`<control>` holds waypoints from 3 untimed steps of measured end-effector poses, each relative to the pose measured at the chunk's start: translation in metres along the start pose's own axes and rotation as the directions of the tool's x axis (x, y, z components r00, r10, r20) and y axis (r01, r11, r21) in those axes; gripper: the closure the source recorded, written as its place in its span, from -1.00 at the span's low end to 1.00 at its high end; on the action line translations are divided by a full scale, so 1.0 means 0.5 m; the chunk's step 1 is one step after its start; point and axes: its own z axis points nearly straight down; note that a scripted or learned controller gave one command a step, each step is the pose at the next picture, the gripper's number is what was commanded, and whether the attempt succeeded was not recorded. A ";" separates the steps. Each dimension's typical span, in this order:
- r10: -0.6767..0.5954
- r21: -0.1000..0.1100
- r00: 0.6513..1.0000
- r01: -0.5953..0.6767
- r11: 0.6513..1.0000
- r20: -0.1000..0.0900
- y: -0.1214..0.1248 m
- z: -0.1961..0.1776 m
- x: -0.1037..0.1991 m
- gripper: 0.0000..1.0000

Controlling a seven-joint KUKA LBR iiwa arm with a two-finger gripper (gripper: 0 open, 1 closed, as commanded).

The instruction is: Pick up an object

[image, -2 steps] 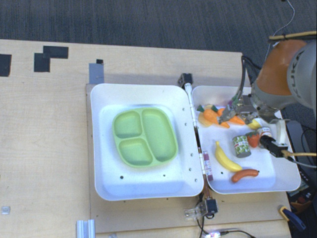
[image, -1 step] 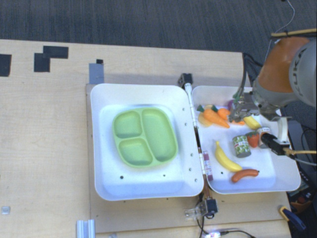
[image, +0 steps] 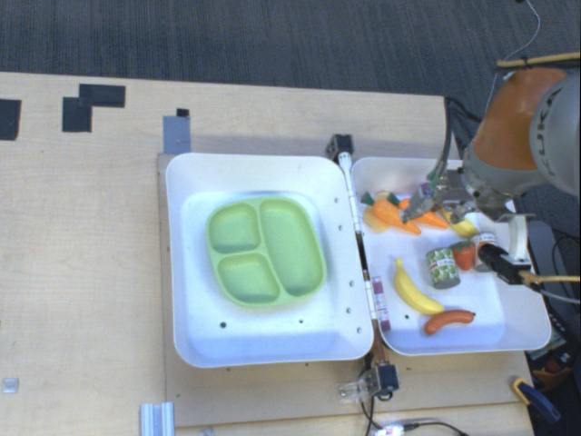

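The right bin [image: 517, 332] holds several toy foods. An orange carrot [image: 388, 216] lies at its back left, with a second orange piece [image: 438, 222] beside it. A yellow banana [image: 414, 291] lies in the middle, a green can [image: 442, 267] next to it, and a red sausage [image: 448, 320] near the front. My gripper [image: 425, 205] hangs low over the back of this bin, right at the orange pieces. The wrist hides whether it touches them.
A green three-part plate [image: 265, 251] sits in the left bin [image: 195, 339]. A small yellow item [image: 465, 228] and a red item [image: 466, 256] lie under the arm at the right bin's far side. Black blocks [image: 91, 105] rest on the bench at the back left.
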 end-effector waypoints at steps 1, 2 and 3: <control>0.008 0.018 1.000 -0.008 1.000 0.003 0.032 0.111 0.056 -1.00; 0.005 0.014 1.000 -0.005 1.000 0.001 0.035 0.089 0.058 1.00; 0.007 0.021 1.000 -0.007 1.000 0.001 -0.105 -0.127 0.164 1.00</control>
